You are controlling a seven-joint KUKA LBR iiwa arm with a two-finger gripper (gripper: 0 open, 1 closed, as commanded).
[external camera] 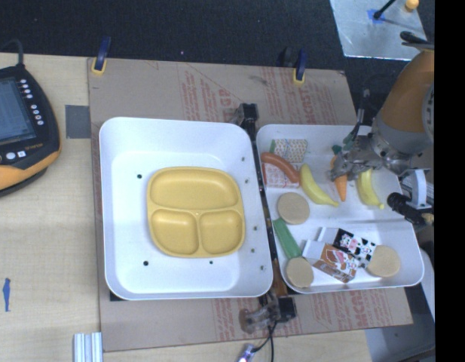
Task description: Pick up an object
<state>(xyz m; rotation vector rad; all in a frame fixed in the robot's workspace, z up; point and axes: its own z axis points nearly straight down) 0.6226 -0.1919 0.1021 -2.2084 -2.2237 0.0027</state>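
We see the gripper (344, 166) low over the right bin (413, 266), carrot (341, 186) just beneath it (between two bananas), its grip unreadable.

The brown cardboard sheet (217, 89) under the two bins carries faint red printing in slanted rows, too blurred to make out. The handheld control pad (17, 134) at the left has a lit screen, perhaps showing text, but nothing there is legible.

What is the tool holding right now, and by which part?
Cannot be told. The tool sits low in the right bin over the orange carrot, beside a banana, but no grip is visible.
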